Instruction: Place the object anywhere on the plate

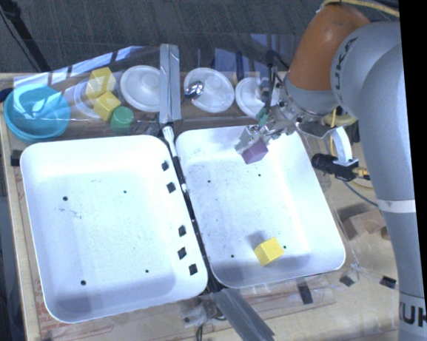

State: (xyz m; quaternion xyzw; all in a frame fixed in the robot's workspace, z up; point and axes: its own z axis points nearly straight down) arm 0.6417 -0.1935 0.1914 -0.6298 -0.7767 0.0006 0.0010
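Far left shelf: we see a blue plastic bowl point(36, 111), then two yellow blocks point(103, 94) and a green round cap point(123, 117).
Left white shallow bin point(99, 220): just beside the right one, divider btwn.
Far middle: white round plates point(145, 87) behind both bins.
Right white shallow bin point(257, 207): yellow cube point(269, 251) sits near its near edge.
Two-finger gripper point(259, 138): over right bin's far right corner, w/ small purple block point(254, 151) pinched at its fingertips, well apart from the yellow cube.
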